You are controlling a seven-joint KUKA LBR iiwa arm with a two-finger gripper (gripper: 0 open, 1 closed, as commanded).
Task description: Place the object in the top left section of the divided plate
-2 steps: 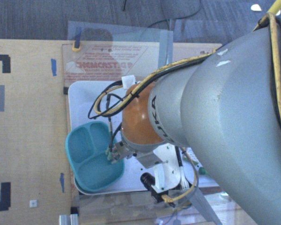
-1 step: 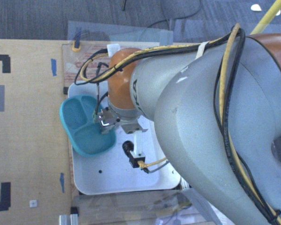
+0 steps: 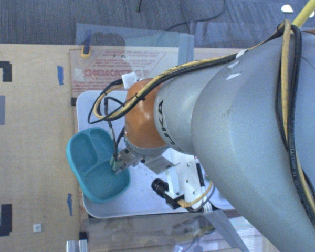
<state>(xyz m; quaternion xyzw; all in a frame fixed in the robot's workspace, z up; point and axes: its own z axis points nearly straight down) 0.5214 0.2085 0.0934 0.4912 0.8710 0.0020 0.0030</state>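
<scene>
Gripper [image 3: 117,163] is hanging at the right rim of the teal divided plate [image 3: 92,164], with something small and greenish at its tip; whether that is being pinched I cannot tell. Judging by size, the object [image 3: 114,165] is light and easily dropped, best taken across its middle. Reaching in from the right, the grey arm [image 3: 226,125] is angling steeply down over the white bin [image 3: 86,106].
</scene>
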